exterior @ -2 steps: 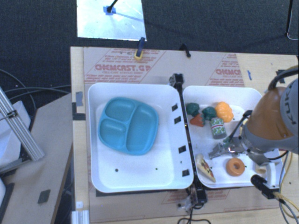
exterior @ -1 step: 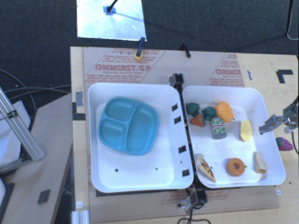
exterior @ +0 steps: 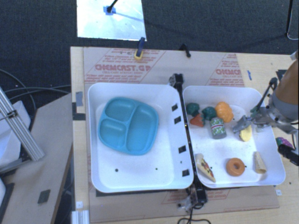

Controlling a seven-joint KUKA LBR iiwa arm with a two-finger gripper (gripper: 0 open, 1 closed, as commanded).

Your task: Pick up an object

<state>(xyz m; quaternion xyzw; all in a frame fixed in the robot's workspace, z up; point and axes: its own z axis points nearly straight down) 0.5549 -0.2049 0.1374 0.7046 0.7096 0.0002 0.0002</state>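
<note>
End effector (exterior: 244, 123) low over right bin (exterior: 268, 146), finger state unclear. Yellow piece (exterior: 245, 134) touching just below it. Can (exterior: 217, 128) and orange fruit (exterior: 224, 111) to its left; donut (exterior: 235, 166) and bread piece (exterior: 259, 163) nearer camera. Blue divided plate (exterior: 128, 125) well left, in other bin (exterior: 107, 171).

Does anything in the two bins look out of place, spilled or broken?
Nothing stands out. The blue divided plate lies flat in the left bin; the toy foods, such as the donut and can, sit loose but intact in the right bin.
</note>
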